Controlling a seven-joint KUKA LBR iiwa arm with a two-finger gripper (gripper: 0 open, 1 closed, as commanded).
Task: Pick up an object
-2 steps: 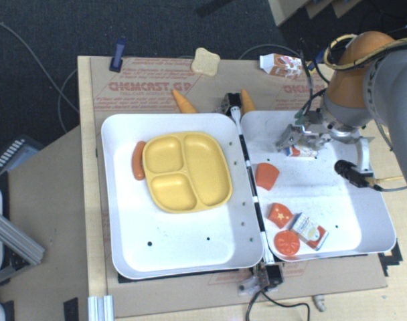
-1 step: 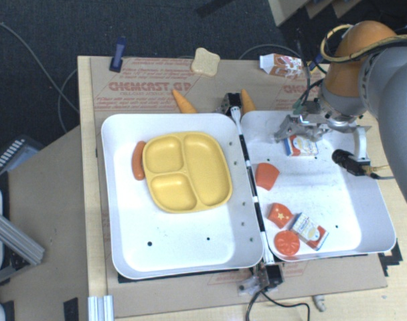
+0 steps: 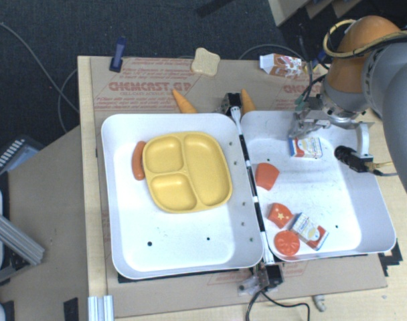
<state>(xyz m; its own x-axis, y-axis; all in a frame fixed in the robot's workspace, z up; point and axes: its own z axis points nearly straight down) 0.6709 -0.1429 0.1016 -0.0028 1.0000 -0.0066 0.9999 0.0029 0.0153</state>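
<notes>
My gripper [image 3: 308,124] hangs over the far part of the right bin [image 3: 364,199], directly above a small white, blue and red carton [image 3: 306,147] that lies flat there. Gripper and carton look very close, and I cannot tell whether they touch. Nearer the front of that bin lie a red wedge [image 3: 266,175], a red piece with a yellow mark [image 3: 280,214], a round red tomato-like piece [image 3: 287,243] and a second small carton [image 3: 308,231].
The left bin [image 3: 123,233] holds a yellow divided plate [image 3: 187,171] with a red sausage [image 3: 137,160] beside it. On the board behind the bins lie a bread slice [image 3: 205,61], two orange carrots [image 3: 183,101] [image 3: 248,101], a blue item [image 3: 117,54] and a carton [image 3: 282,64].
</notes>
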